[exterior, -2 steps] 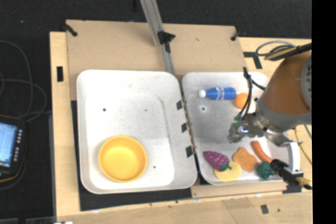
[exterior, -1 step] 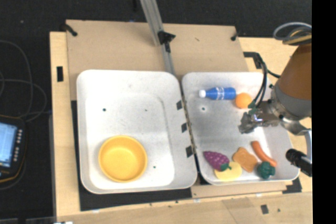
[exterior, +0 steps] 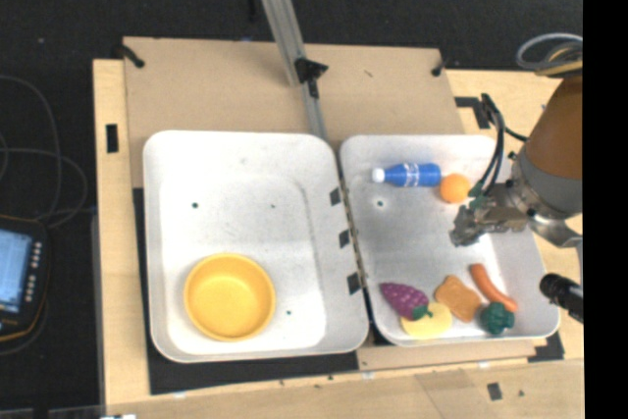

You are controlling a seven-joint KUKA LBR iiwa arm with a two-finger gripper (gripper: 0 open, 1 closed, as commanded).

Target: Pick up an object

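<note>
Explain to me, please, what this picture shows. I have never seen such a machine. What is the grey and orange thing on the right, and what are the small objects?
One camera looks down at a slant on a bench with two white bins. The grey and orange thing is a robot arm; its gripper hangs over the right bin. That bin has a blue bottle, an orange ball, and toy foods: a carrot, something purple, a green piece. The left bin has a yellow bowl. I see nothing held.
</note>
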